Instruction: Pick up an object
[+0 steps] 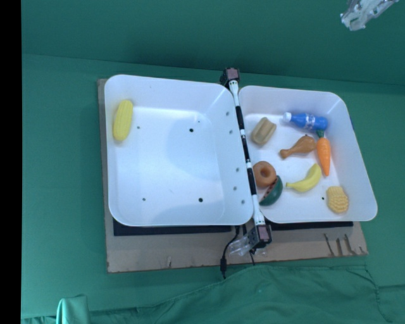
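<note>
The right bin (354, 152) holds several toy foods: a blue bottle (306, 120), a bread piece (263, 131), a chicken drumstick (299, 148), a carrot (324, 155), a doughnut (264, 172), a banana (306, 180), a watermelon slice (273, 192) and a yellow corn piece (337, 200). A yellow corn cob (123, 119) lies alone in the far left corner of the left bin (171, 209). My gripper (362, 14) hangs high at the top right, well above and beyond the right bin, with nothing between its fingers that I can see.
A black-and-white divider bar (243, 149) runs between the two bins. Both bins rest on a brown board (190, 253) over green cloth. A small clamp and cable (247, 245) sit at the divider's near end.
</note>
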Controlling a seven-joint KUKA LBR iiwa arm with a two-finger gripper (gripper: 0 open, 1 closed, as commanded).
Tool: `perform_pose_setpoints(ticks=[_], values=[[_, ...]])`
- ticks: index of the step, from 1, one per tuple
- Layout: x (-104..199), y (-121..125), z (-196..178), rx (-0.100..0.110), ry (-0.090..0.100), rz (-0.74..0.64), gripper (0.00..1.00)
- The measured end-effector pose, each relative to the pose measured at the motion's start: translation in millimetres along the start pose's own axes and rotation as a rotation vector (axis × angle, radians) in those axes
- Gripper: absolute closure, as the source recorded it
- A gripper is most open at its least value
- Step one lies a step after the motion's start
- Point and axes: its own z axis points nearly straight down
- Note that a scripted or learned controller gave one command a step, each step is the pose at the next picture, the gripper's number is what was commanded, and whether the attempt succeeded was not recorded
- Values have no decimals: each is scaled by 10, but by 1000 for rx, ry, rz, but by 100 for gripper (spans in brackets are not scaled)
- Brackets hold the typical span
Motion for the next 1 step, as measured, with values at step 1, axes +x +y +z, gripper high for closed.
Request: perform_pose_setpoints(ticks=[1], values=[[484,216,78,3,3,-9,100]])
